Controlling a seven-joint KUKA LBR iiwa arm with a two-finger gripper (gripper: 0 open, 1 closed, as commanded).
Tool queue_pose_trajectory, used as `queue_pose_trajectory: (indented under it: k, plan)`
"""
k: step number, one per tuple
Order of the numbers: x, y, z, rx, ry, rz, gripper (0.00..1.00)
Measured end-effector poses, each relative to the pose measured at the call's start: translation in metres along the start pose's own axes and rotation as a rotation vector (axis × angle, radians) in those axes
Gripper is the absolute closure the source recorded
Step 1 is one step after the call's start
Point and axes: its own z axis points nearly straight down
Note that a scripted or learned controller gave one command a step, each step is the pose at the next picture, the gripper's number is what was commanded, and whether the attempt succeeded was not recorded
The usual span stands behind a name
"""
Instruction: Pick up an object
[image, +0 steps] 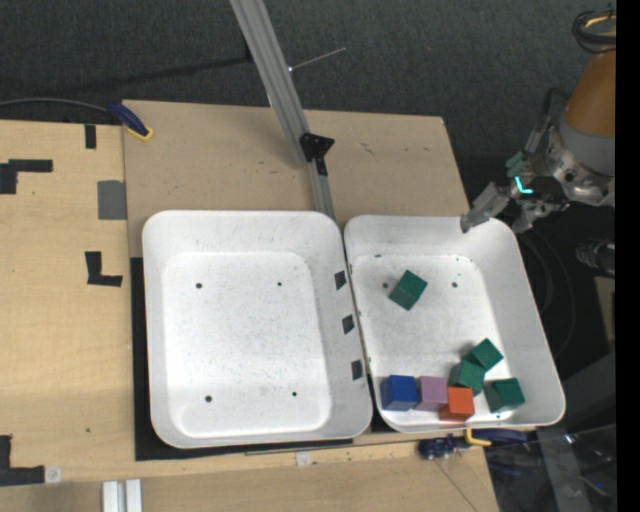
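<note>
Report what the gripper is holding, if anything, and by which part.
Nothing is seen held. The gripper sits over the right bin's far right corner, away from the blocks; the nearest, a green block, lies untouched.

Pale wooden surface (230, 160), left of the tool: matt, fine-grained board finish with dark tape patches. Two shallow white plastic bins (165, 300), below and left of the tool (478, 215): smooth, slightly glossy, finely speckled. Small coloured blocks (407, 290) in the nearer bin: matt, even faces; material cannot be told. Slanted grey metal bar (275, 70), far left of the tool: brushed, dull sheen.
</note>
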Motion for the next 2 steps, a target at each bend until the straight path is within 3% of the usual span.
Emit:
queue_pose_trajectory:
  k: [1, 2]
  plan:
    - [0.000, 0.001, -0.003, -0.004, -0.002, -0.001, 0.00]
    - [0.004, 0.001, 0.062, 0.003, -0.001, -0.001, 0.00]
